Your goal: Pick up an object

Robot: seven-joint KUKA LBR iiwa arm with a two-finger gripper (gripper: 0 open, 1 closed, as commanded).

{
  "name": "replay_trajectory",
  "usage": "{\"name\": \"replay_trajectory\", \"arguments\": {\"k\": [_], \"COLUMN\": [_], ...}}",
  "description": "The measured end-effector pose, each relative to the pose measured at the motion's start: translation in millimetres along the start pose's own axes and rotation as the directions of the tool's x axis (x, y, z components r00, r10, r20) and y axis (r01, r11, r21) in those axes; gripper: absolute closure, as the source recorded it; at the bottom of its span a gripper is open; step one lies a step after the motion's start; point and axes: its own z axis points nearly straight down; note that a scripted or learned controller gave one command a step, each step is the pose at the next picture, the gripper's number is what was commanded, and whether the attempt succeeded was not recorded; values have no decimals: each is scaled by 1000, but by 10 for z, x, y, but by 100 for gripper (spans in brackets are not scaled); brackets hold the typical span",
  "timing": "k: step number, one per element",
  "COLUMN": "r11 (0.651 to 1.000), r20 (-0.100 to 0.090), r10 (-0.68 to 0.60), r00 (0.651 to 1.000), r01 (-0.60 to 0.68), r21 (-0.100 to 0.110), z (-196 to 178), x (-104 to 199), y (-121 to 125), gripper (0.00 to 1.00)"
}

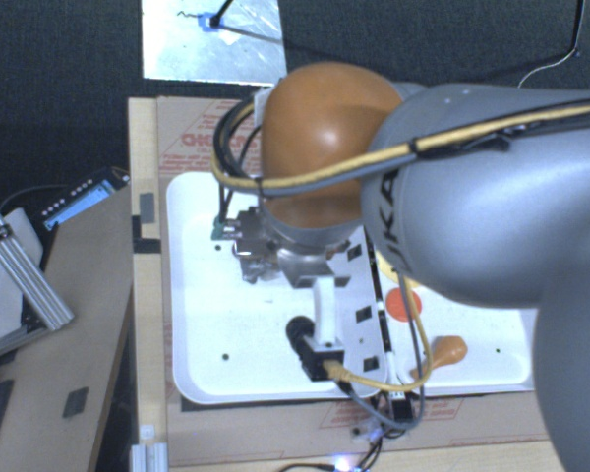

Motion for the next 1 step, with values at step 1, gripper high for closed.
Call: {"name": "replay_trajectory", "arguments": {"k": [1], "r11": [1000], "r20": [-6], "r10": [-2], "r00": [1000], "r01": [2], "r21": [-15], "z": [-2118], "x": [36], "y": [273], "gripper": [100]}}
